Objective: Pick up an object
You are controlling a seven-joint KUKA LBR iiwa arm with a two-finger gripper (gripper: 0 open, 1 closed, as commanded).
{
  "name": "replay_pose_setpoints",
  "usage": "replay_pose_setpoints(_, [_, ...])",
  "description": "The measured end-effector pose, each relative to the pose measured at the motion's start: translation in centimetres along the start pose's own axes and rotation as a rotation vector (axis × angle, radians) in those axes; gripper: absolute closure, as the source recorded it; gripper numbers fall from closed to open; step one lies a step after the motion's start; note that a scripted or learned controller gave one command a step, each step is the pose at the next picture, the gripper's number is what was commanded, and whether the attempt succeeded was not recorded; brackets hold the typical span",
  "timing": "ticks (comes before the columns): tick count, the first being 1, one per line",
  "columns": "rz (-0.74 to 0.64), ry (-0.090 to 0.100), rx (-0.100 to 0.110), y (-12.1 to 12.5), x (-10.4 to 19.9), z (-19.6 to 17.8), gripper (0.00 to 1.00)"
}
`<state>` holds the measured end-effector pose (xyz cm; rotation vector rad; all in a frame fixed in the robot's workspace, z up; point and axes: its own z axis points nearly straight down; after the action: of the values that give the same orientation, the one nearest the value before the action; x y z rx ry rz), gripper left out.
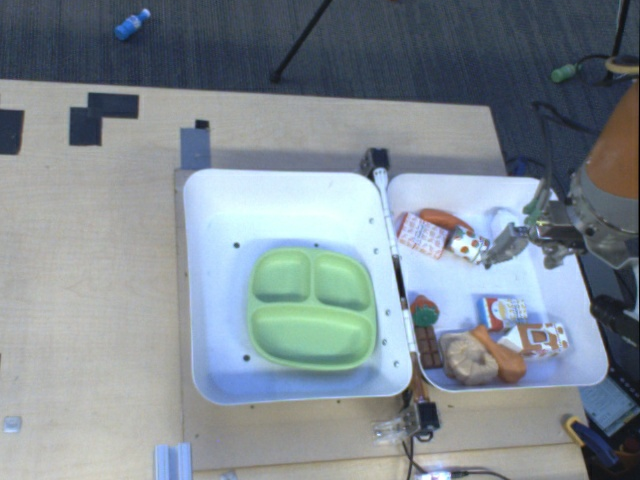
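My gripper [525, 252] hangs over the upper right part of the right bin [590, 313], its fingers spread apart with nothing between them. The left fingertip [497, 252] is just right of a small white and yellow item [466, 245]. Left of that lie a red and white packet [421, 236] and an orange sausage [440, 217]. Nearer the front sit a blue and orange carton [502, 311], an orange and white carton [541, 339], a carrot [499, 356], a brown bread roll [467, 359], a chocolate bar [428, 346] and a red and green fruit [425, 311].
The left bin [215, 218] holds a green divided plate [312, 308]. A black post [376, 158] stands at the back between the bins. The arm's orange band [615, 148] is at the right edge. Cables lie at the front of the bench.
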<state>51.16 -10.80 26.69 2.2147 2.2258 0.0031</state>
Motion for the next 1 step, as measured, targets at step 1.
replay_pose_setpoints(1, [0.001, 0.001, 0.002, -2.46, 4.17, 6.95, 0.00])
